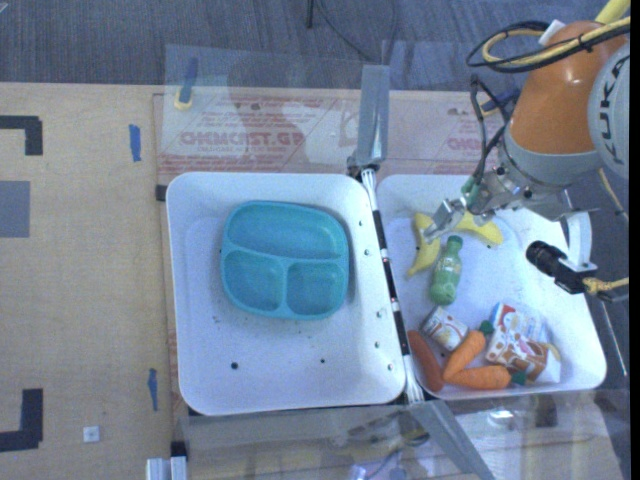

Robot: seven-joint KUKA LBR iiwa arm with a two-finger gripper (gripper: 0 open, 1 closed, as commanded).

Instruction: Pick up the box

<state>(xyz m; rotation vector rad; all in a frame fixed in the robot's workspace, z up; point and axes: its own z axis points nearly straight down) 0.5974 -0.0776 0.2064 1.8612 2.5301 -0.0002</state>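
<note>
Nearest the camera, at the bottom of the right bin [590, 363]: two carrots [470, 360], one angled up, one lying flat, touching each other. Just left of them, a red sausage-like piece [424, 360] against the bin's left wall.

Box [518, 342]: one, lower right of the frame, in the right bin's lower right part. Small carton, white with red and orange print, lying tilted; its lower edge touches the flat carrot. Print too small to read.

One small white-and-red packet [444, 325] just left of the box, above the carrots.

One green bottle [446, 270], lying lengthwise in the middle of the right bin, cap pointing up-frame.

One banana [430, 243], yellow, curved, in the upper part of the right bin, beside the bottle's cap end.

Gripper [447, 218]: over the banana, upper part of the right bin, well apart from the box. Whether its jaws are apart or together I cannot tell. Arm [560, 98] enters from upper right, orange band visible.

Left bin [190, 298]: one teal divided plate [286, 260], three compartments, sitting flat near the bin's centre.

Two bins total, side by side, touching along the middle.
</note>
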